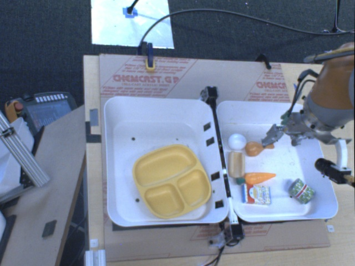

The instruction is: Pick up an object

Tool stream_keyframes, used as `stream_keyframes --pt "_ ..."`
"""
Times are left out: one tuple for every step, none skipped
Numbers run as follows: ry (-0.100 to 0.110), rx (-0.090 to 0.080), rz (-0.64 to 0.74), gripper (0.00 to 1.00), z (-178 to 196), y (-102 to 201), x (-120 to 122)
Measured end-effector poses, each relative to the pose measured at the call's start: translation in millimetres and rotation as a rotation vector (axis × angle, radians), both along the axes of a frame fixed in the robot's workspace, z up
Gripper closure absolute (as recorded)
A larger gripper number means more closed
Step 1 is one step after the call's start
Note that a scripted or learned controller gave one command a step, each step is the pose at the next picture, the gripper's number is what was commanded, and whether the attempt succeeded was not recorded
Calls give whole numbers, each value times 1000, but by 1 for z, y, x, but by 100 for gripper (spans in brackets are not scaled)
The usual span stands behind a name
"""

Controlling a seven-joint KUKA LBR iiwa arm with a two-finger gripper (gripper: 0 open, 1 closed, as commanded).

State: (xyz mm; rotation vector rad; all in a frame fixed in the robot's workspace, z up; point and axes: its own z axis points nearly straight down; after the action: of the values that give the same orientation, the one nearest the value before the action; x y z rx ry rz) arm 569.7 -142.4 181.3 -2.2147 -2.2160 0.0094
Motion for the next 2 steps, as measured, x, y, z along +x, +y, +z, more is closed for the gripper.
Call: stream_keyframes --pt "-11 -2 2 0 6 0 3" --pt "-9 -1 5 0 -52 6 10"
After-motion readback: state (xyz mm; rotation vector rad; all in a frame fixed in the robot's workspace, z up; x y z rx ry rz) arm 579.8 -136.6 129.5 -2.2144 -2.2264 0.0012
